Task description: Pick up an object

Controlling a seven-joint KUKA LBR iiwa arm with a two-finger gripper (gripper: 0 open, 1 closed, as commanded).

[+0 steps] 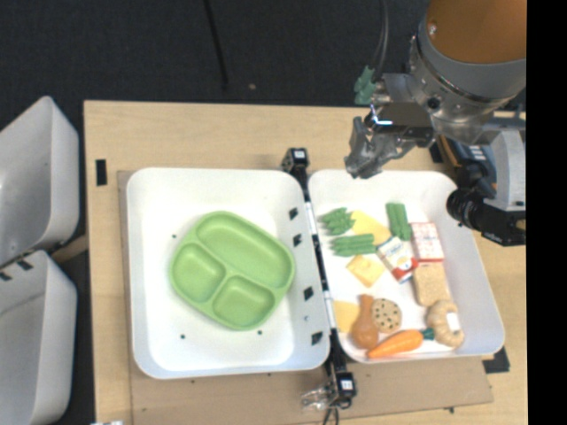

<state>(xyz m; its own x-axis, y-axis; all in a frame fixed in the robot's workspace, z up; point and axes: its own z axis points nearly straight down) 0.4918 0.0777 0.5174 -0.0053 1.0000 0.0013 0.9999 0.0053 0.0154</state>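
Observation:
My gripper (365,163) hangs over the far left corner of the right bin (478,264), above the bin's rim and away from the food. Nothing shows between its fingers. The right bin holds several toy foods: green beans (338,220), a green strip (354,244), a green stick (398,220), a yellow cheese wedge (365,270), a small carton (396,257), a pink-and-white packet (426,241), a cracker (431,283), a chocolate-chip cookie (385,315), a chicken drumstick (365,322), a carrot (397,344) and a pretzel-like piece (446,321).
The left bin (151,326) holds a green divided plate (232,269). A black-clipped divider (312,264) joins the two bins. White chair-like shapes (31,237) stand left of the bench. The arm's dark housing (487,206) overhangs the right bin's far right edge.

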